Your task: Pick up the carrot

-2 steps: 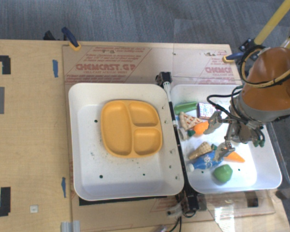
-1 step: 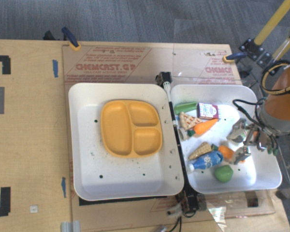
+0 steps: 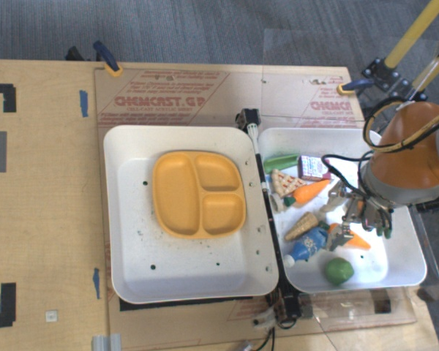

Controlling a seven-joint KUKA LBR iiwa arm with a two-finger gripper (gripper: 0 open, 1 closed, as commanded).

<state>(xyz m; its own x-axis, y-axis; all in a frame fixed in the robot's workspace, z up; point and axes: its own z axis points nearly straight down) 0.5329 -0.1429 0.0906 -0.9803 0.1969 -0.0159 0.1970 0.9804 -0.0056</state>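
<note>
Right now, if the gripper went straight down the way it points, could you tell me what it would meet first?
Probably the small orange carrot piece lying just beneath the gripper in the right bin. Depth is hard to judge from this slanted view, so it might land on the bin floor beside it.

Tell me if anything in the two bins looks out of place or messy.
Nothing looks spilled or broken. The toy food is heaped loosely in the right bin, with the carrot lying tilted among it. The yellow divided plate sits flat in the left bin, which shows scattered dark specks.
</note>
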